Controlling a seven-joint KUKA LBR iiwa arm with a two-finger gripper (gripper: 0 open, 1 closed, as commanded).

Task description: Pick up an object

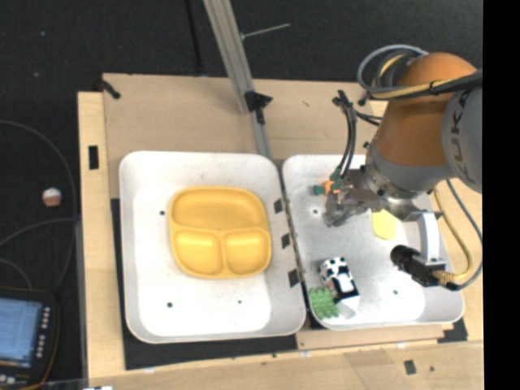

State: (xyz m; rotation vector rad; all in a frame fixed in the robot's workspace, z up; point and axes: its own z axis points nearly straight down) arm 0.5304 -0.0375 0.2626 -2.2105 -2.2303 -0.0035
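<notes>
While gripper (335,214) hovers, black-white toy (339,278) lies diagonal.

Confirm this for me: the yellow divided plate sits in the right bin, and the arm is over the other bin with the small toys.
Not quite. The camera view shows the yellow divided plate in the left bin, not the right one. The rest holds: the arm is over the other bin, with the small toys.

Two white bins (146,218) of smooth, faintly speckled plastic sit on a pale, matt wooden bench (93,242). In the left bin lies a glossy yellow plastic divided tray (219,231). The arm's orange band (418,112) looks smooth and shiny above dull grey metal, beside a brushed metal rail (230,47)
</notes>
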